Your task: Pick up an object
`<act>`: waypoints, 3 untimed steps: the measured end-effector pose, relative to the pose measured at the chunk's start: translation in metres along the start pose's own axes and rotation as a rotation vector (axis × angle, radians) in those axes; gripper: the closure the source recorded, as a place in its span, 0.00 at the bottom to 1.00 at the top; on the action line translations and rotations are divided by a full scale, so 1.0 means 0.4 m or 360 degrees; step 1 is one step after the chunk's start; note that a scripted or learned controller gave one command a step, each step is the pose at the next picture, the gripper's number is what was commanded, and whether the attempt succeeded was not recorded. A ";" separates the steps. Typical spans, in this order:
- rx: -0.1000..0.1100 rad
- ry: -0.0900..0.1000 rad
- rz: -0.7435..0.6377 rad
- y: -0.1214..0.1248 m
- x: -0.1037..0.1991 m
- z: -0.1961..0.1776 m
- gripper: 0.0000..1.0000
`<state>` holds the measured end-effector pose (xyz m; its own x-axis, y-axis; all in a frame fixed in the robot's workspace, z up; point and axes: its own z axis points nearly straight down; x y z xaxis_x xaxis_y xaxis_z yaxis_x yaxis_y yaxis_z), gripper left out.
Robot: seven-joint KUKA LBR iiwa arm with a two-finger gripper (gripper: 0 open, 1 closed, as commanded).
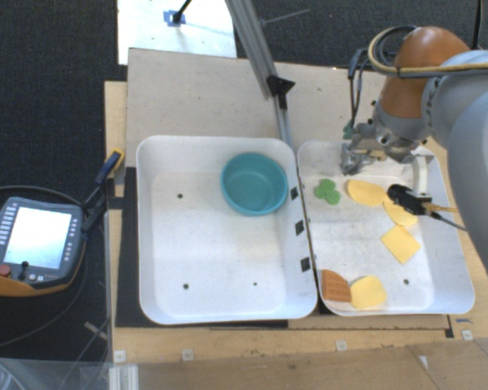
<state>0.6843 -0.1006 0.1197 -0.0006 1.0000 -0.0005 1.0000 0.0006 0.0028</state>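
Note:
My gripper (351, 164) hangs over the far end of the right bin (439, 303), just above and left of a yellow oval piece (366, 192). A small green piece (327, 191) lies to its lower left. More yellow pieces lie nearby: one (398, 212) under the wrist, a square one (401, 243) in the middle, and a round one (368, 292) at the near end beside a brown waffle-like piece (335, 285). A teal bowl (254, 183) sits in the left bin (159, 299). Nothing shows between the fingers.
A teach pendant (32, 242) lies on the floor left of the bench. A grey slanted pole (256, 47) rises behind the bins. The arm covers the right bin's far right corner.

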 end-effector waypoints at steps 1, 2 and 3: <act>-0.0005 0.0000 -0.0001 0.020 0.008 -0.152 1.00; -0.0003 0.0000 -0.0001 0.022 0.008 -0.247 1.00; 0.0004 0.0002 -0.0003 -0.062 0.083 -0.240 1.00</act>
<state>0.6593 -0.0673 0.2155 -0.0025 1.0000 0.0005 1.0000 0.0025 0.0006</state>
